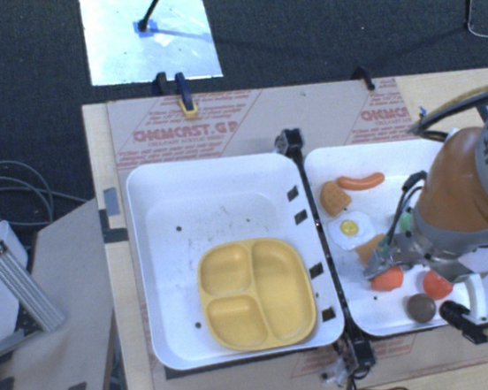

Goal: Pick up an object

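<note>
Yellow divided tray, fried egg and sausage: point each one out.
Yellow divided tray point(257, 292), camera view, on the ridge where its three compartments meet.
Fried egg point(348, 228), camera view, on the yolk.
Sausage point(361, 181), camera view, on the middle of its length.

Robotics lab: clamped bench point(242, 110), cables point(11, 189), white bins point(150, 193).

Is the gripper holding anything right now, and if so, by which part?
It cannot be told. The gripper sits low in the right bin, just above an orange-red toy, but no object shows between its fingers.
</note>
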Available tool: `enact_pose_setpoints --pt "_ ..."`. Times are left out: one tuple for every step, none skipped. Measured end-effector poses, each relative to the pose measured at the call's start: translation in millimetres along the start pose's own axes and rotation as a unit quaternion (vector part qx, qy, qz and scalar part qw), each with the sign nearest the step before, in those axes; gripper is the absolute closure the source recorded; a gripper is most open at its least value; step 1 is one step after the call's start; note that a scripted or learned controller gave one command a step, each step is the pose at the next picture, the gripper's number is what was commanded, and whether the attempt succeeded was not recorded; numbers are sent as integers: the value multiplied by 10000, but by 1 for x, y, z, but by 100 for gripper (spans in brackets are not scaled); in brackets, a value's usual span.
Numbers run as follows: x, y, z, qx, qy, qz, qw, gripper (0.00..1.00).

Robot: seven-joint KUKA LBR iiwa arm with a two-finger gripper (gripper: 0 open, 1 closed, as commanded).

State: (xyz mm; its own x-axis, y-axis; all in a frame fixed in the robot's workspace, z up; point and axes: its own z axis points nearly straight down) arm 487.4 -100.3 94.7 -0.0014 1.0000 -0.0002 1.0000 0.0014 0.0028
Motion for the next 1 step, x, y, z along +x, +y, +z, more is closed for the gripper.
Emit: enact_pose_setpoints --pt "61 23 -95 -46 9 -52 10000 100"
